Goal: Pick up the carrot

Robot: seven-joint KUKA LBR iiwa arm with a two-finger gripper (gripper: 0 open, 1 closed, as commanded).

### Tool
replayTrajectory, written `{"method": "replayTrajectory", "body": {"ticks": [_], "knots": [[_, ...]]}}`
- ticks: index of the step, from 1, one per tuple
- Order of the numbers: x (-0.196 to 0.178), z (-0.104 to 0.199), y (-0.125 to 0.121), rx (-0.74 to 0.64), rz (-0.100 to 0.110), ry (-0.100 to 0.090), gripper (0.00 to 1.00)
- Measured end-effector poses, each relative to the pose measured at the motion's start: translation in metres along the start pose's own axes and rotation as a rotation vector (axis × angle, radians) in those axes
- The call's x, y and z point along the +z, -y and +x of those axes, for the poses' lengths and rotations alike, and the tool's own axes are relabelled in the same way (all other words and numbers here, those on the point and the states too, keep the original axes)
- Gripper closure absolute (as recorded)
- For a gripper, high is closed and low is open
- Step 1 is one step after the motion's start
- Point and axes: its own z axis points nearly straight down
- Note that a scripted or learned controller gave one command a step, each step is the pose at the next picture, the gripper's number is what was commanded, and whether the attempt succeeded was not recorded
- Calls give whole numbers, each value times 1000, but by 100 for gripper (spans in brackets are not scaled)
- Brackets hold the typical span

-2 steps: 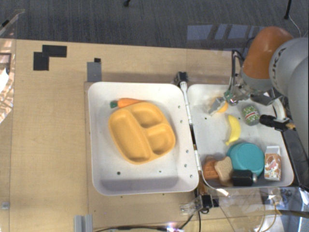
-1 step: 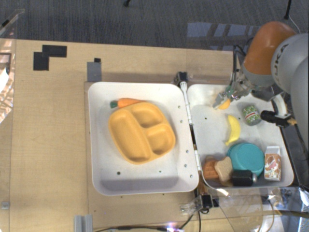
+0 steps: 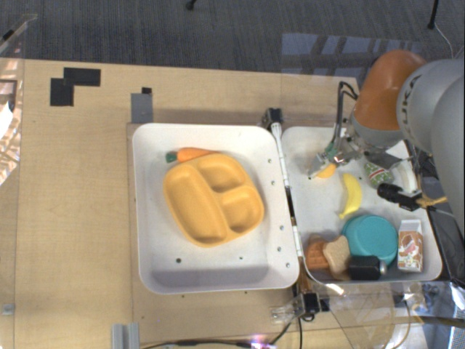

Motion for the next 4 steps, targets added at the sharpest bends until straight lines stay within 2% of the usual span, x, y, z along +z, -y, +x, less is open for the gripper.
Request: {"method": "replayTrajectory", "body": {"ticks": [1, 2, 3, 4], "knots": [[-2, 22, 28, 34, -3, 3, 100], [1, -1, -28, 167, 11, -4, 100], [-13, -1, -31, 161, 4, -1, 100], [0, -1, -25, -317, 16, -7, 100]]}}
